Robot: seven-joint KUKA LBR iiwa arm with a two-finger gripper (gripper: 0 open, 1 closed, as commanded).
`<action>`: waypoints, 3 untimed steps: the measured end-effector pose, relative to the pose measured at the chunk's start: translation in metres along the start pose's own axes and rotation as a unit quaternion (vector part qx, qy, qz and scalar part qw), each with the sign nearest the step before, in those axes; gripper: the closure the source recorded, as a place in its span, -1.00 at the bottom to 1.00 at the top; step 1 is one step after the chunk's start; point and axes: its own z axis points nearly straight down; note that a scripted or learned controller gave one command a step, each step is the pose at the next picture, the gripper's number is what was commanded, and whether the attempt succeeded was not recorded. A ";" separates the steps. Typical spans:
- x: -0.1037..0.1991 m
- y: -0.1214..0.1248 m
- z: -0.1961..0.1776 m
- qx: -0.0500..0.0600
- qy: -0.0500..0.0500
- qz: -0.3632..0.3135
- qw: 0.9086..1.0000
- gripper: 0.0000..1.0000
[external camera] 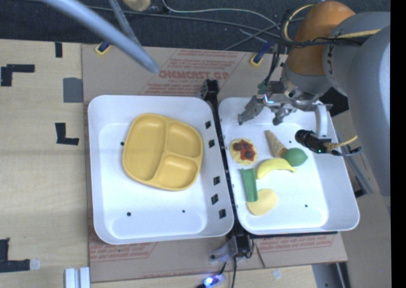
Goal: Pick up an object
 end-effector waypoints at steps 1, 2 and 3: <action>-0.003 -0.011 0.056 0.001 0.000 0.000 1.000 -1.00; -0.003 -0.011 0.076 -0.002 0.000 0.000 1.000 -1.00; -0.002 -0.010 0.064 -0.004 0.000 -0.001 1.000 1.00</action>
